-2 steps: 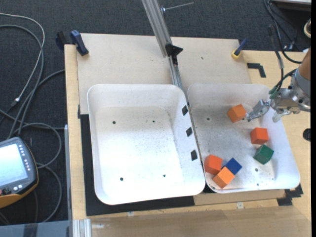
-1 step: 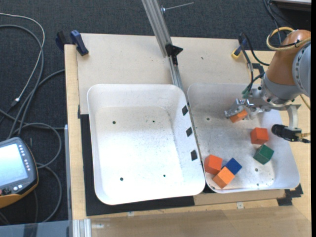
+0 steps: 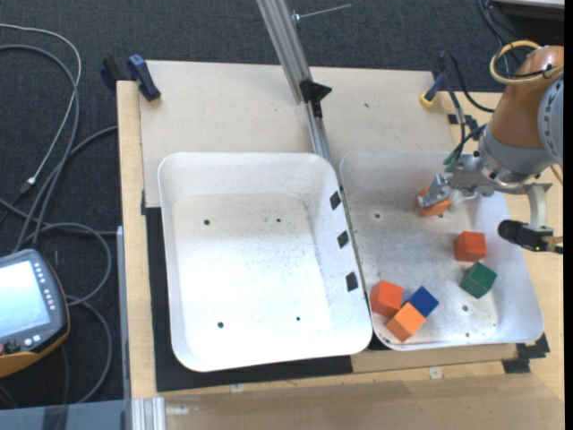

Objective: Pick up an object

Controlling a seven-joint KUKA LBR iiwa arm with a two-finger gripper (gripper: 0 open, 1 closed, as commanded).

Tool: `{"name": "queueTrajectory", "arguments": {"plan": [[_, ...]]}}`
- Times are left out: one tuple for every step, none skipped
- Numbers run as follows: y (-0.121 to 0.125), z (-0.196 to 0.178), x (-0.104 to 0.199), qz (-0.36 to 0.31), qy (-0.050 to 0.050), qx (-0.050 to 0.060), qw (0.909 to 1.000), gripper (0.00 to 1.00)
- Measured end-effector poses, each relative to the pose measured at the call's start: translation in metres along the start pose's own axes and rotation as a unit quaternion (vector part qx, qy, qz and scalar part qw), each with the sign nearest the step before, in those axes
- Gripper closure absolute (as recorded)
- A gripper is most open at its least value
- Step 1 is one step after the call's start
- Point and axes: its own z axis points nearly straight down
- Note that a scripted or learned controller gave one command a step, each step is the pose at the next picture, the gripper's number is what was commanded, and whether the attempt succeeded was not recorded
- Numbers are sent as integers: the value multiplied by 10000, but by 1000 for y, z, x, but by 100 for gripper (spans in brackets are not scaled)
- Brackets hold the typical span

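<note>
Gripper [image 3: 436, 197] over right bin [image 3: 528, 316], fingers clamped on small orange block [image 3: 435, 207]. Red cube [image 3: 470, 245], green cube [image 3: 478, 280], blue cube [image 3: 423, 300] lie nearby.

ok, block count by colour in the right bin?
Orange blocks: 3, one at the gripper tip, two near the front
Red block: 1
Green block: 1
Blue block: 1
Total: 6
</note>
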Motion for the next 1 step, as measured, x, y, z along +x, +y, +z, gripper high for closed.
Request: {"name": "queueTrajectory", "arguments": {"plan": [[36,-101,78,-24,21,-36,10000,100]]}}
